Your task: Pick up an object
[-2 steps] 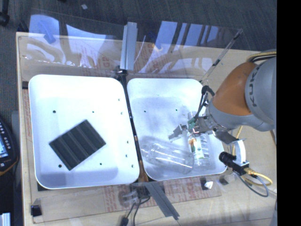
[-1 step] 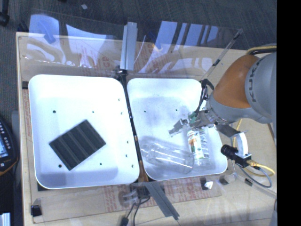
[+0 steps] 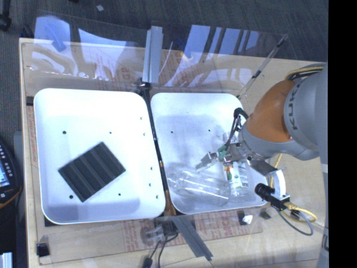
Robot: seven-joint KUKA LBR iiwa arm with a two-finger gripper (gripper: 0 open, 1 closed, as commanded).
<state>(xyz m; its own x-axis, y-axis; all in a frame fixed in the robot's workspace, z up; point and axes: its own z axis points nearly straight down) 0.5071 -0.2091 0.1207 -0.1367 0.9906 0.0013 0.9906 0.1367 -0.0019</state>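
Observation:
My gripper [image 3: 220, 155] is low in the right bin [image 3: 184, 113], near its lower right part, with the grey arm and its orange band reaching in from the right. Just below the gripper lies a small clear bottle with a green and orange label [image 3: 236, 177]. A larger clear plastic bottle [image 3: 196, 186] lies on its side along the bin's near wall, left of the small one. I cannot make out whether anything is held. In the left bin [image 3: 83, 108] a dark ribbed rectangular slab [image 3: 92, 171] lies flat and turned at a slant.
A clear plastic screen [image 3: 167, 54] stands behind both bins. The divider between the bins runs down the middle [image 3: 156, 149]. Small fixtures sit on the bench below the right bin [image 3: 245, 218].

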